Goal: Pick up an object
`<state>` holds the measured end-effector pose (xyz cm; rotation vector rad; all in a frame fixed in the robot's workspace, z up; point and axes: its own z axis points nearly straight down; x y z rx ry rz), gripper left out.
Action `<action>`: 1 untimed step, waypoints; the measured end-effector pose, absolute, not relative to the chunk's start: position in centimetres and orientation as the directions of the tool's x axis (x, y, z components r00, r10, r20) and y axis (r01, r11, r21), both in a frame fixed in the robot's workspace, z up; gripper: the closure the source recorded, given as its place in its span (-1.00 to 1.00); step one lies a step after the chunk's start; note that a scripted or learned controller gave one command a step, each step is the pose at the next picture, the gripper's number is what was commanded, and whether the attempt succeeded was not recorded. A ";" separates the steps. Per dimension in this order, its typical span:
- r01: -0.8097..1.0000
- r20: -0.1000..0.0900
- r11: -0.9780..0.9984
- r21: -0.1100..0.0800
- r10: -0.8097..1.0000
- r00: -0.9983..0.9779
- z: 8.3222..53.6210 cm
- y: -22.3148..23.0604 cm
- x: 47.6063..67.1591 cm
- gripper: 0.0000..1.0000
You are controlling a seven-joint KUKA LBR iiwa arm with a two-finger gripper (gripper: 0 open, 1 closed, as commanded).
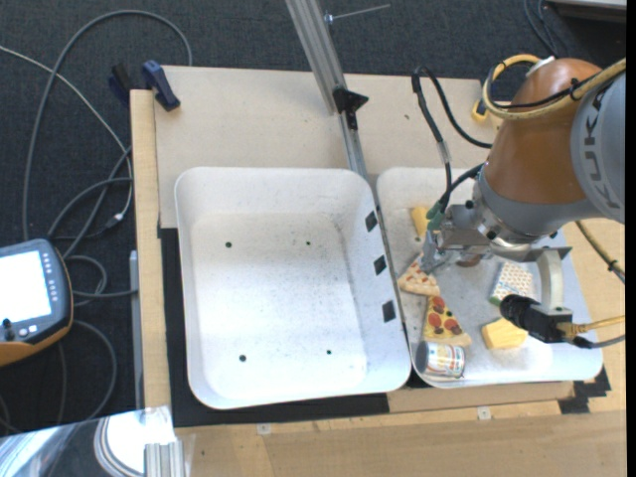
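My gripper (430,258) hangs low over the left part of the right bin (556,371), just above a toy pizza slice (417,283) by the bin's left wall. A second pizza slice (442,321) lies in front of it, and a small tin can (440,359) lies on its side at the front left corner. A yellow cheese wedge (505,336) rests toward the front. A yellow piece (420,219) shows behind the gripper. The arm's bulk hides the back of this bin.
The left bin (273,286) sits beside the right one, the two rims meeting under a slanted metal pole (328,58). A white and green patterned item (513,281) lies under the wrist. A blue clamp (159,82) sits at the bench's far left corner.
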<state>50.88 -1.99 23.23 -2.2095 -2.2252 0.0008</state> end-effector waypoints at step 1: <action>1.000 0.002 0.008 0.002 1.000 -0.008 24.1 3.1 50.7 1.00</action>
